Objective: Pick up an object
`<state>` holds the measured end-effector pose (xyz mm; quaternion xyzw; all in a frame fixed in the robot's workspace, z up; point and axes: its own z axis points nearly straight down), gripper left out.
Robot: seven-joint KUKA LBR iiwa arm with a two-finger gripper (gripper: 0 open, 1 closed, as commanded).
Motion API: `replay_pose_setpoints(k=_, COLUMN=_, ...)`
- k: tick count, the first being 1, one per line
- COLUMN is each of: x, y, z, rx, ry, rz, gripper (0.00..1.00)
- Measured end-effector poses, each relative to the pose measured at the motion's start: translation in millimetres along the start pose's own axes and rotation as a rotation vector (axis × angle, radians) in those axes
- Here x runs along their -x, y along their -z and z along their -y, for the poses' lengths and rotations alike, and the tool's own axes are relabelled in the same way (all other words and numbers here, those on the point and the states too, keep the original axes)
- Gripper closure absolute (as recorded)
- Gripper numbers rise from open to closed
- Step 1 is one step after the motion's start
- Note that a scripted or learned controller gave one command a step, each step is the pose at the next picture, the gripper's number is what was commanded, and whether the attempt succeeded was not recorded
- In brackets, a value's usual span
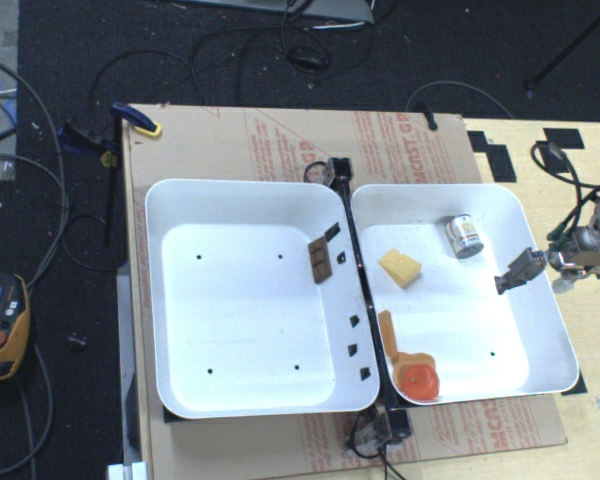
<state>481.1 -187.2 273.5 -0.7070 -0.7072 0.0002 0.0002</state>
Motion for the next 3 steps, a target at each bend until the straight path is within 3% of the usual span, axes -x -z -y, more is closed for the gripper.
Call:
replay_pose_setpoints(k=1, x=0, y=0, z=0, rx=0.000, ry=0.000, rz=0.000, gripper=0.00)
replay_pose_setpoints(k=2, x=3, y=-30, z=-36, rx=-0.002, ry=0.001, rz=0.000, gripper=0.00)
replay_pose_setpoints(k=3, x=6, y=-29, z=-63, rx=0.000, ry=0.001, rz=0.000, gripper=0.00)
